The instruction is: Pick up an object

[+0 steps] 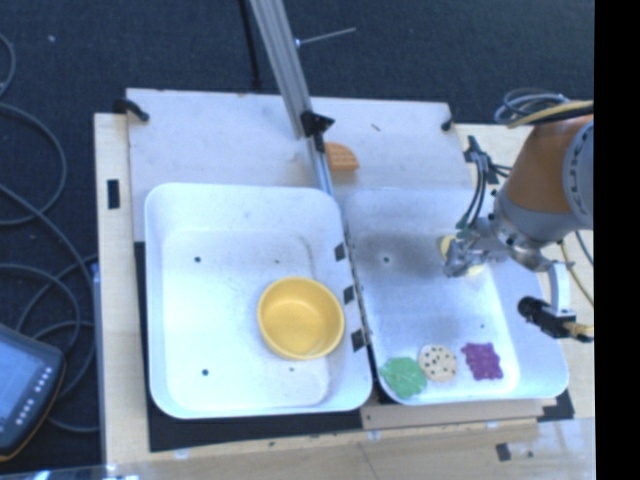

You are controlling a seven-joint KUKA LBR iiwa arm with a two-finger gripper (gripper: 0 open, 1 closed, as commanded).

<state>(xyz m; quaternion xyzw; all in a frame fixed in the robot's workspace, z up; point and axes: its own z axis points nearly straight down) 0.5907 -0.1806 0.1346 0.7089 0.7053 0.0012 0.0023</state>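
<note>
Camera view showed the gripper (462,260) low in the right bin (400,233), over a yellow object (449,243). Whether it was clenched or released could not be told. 3 toys lay along the near edge, apart from it.

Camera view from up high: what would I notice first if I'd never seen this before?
Probably the round yellow bowl, bright against the left white bin. Next, the grey robot arm with its orange band reaching in from the right, its claw low over the right white bin near something small and yellow. Along that bin's near edge lie a green round piece, a speckled cookie-like disc and a purple lumpy piece.
</note>
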